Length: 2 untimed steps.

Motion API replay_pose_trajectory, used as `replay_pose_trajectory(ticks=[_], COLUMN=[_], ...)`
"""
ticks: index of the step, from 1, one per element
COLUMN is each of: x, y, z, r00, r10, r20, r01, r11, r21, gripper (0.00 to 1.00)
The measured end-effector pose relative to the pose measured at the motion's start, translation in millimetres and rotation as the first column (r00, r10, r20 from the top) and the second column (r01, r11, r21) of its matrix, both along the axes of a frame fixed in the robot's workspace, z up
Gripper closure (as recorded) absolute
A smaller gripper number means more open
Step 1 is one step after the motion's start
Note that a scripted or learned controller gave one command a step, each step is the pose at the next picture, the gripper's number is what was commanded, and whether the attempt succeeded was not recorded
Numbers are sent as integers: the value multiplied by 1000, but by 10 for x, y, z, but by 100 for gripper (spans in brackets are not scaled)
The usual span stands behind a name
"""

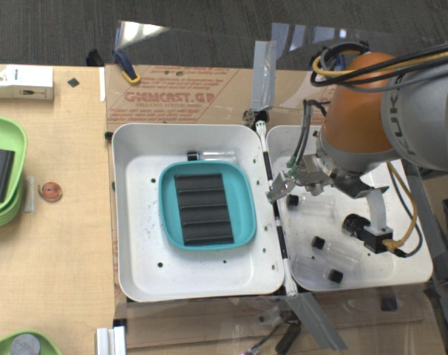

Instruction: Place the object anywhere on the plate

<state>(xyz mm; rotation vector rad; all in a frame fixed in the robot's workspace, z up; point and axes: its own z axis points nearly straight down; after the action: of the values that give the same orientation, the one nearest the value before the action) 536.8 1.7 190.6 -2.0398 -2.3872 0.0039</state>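
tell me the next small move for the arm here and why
Probably carry the gripper left over the teal plate in the left bin. It sits at the divider between the bins, right of the plate, and whether it holds anything is unclear from this view.

A robotics lab: wooden bench (61,272), taped cardboard (180,95), white bins (128,220).
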Motion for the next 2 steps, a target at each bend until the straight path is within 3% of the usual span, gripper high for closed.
replay_pose_trajectory(ticks=[1,2], x=[8,8], y=[-16,-17], z=[83,84], r00=[1000,1000], r10=[-3,-4], r20=[0,-1], r01=[3,4], r11=[1000,1000], r21=[-1,-1], gripper=[100,0])
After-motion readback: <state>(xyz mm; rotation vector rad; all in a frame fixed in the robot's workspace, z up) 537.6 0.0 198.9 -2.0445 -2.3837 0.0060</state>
